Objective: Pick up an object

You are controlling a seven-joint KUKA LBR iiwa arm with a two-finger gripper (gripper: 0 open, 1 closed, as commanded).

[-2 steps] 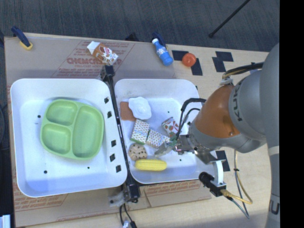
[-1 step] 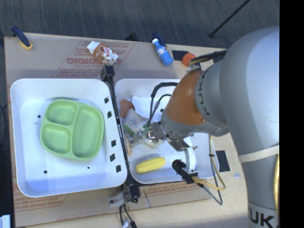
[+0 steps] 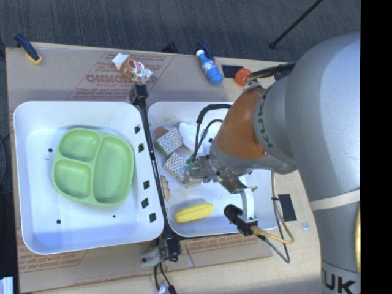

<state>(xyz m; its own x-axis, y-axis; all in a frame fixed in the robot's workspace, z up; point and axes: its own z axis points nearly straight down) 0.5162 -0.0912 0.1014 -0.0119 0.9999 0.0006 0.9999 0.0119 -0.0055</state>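
Note:
My gripper (image 3: 195,171) is down in the right bin (image 3: 184,112), its wrist and orange band hiding much of the bin's middle. Right at its left side lie two checkered packets: one (image 3: 169,141) further back, one (image 3: 176,164) touching or almost touching the gripper's tip. A brown piece (image 3: 161,131) peeks out behind the rear packet, and a white object (image 3: 187,131) lies beside it. A yellow corn cob (image 3: 194,212) rests near the bin's front wall, apart from the gripper. The arm's body covers the fingers.
The left bin (image 3: 24,164) holds a green divided plate (image 3: 94,165). On the bench behind the bins lie a blue bottle (image 3: 210,67), a snack wrapper (image 3: 133,68) and an orange cap (image 3: 242,76). Black clips (image 3: 140,94) sit along the divider between bins.

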